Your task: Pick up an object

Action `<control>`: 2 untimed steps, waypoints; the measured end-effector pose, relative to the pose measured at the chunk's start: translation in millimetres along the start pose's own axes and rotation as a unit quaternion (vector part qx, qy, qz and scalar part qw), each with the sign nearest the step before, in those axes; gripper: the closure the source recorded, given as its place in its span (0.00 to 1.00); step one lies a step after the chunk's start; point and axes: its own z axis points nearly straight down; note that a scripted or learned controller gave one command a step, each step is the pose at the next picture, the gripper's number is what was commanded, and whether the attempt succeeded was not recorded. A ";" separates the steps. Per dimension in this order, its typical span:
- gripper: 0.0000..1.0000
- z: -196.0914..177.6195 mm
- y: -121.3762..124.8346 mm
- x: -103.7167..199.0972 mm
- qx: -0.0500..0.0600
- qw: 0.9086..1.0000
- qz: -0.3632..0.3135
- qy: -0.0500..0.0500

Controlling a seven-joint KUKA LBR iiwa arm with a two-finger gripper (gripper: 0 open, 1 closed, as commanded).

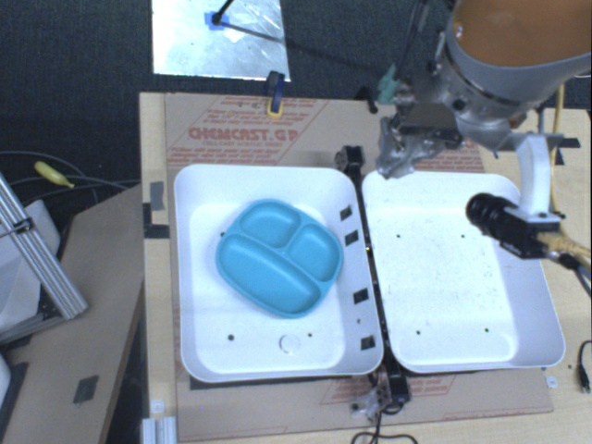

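We count two shallow white bins of smooth plastic. Nearest us, the left bin [199,276] holds one blue tray [278,257], the lone object here: a glossy rounded rectangle split into three compartments, lying flat in the bin's middle, its long axis slanting from upper left to lower right. The right bin [462,285] is speckled with dark flecks. Farther back, one gripper [404,155] hangs over the right bin's far edge; we cannot tell its state.

The arm [518,26] is cut off by the top and right edges, and its gripper [400,160] is too small and blurred to read.
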 end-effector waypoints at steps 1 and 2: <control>1.00 63.2 -4.7 82.5 0.012 1.000 -0.003 -0.003; 1.00 30.1 -2.5 24.6 0.008 1.000 0.005 -0.003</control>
